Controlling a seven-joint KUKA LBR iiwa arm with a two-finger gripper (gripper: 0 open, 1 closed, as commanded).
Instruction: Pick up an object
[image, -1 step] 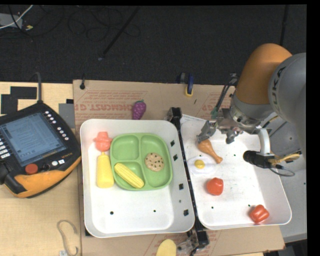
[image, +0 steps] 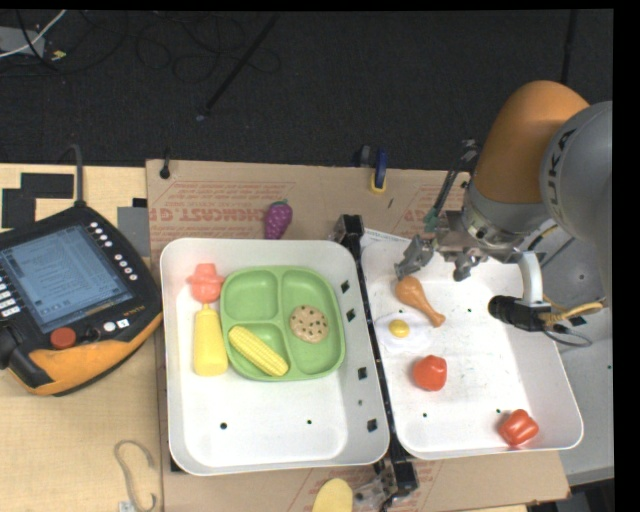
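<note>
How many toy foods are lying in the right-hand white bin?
4: a chicken drumstick near the gripper, a small yellow piece just below it, a red tomato mid-bin, and a red pepper by the lower right corner. The arm may hide more.

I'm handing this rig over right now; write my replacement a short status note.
Tool: open, holding nothing, hovering at the back of the right white bin, just above the tan toy drumstick.
Also in that bin: small yellow piece, red toy tomato, red toy pepper.
Left white bin: green divided plate with toy food.
Done: nothing lifted.
Left: grasp and lift one object.
</note>
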